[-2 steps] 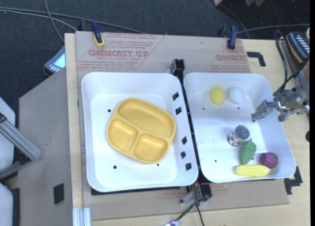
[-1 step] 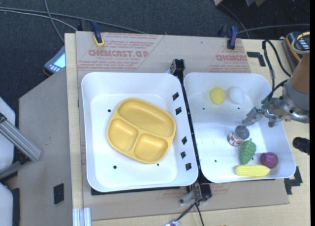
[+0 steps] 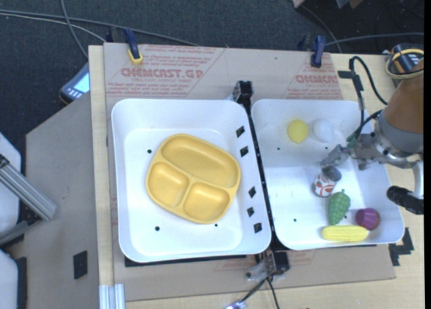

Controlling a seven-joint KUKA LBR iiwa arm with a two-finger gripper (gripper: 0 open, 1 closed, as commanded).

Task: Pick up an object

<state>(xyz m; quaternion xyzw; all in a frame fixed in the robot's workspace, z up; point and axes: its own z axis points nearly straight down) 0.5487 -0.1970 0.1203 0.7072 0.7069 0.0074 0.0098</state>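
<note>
The right bin point(image 3: 296, 230) holds several small objects. A yellow ball point(image 3: 297, 130) and a white ball point(image 3: 323, 129) lie near its far side. A red and white can-like item point(image 3: 325, 184) sits mid-bin, with a green bumpy fruit point(image 3: 339, 207) just in front of it. A purple item point(image 3: 368, 218) and a yellow corn cob point(image 3: 345, 233) lie at the near right. My gripper point(image 3: 335, 159) reaches in from the right and hovers just above the red and white item, right of the white ball.
The left bin point(image 3: 128, 166) carries a yellow divided plate point(image 3: 193, 178). A black divider point(image 3: 252, 166) with clips runs between the bins. The grey and orange arm point(image 3: 404, 119) covers the right bin's right rim. Cables cross the dark floor behind the bench.
</note>
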